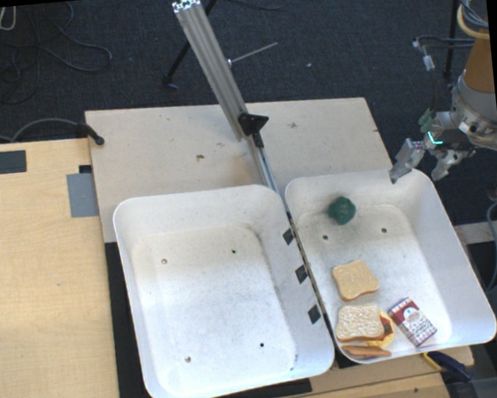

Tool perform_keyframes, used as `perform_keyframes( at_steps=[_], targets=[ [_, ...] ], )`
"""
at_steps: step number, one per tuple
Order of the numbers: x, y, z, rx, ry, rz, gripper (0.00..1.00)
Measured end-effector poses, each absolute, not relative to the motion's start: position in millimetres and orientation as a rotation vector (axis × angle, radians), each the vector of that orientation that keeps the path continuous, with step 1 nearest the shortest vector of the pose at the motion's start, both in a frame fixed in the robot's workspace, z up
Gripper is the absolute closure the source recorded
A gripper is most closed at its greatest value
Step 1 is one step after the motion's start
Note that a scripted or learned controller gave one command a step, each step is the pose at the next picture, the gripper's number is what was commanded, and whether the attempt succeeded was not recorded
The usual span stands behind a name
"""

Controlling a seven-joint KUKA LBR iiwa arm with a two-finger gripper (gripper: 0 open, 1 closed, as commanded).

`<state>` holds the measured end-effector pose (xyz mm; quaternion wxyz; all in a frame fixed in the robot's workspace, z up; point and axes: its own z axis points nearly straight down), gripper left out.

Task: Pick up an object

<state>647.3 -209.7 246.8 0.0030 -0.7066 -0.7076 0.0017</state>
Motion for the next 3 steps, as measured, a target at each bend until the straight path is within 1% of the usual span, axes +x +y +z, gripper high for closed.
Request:
perform_keyframes(
  at_steps=[1, 3],
  targets=[
    [648.3, -209, 250, -2.215, -2.225, 0.003, 0.0],
    [639.9, -200, 122, -2.213, -2.219, 0.007, 0.0]
  ],
)
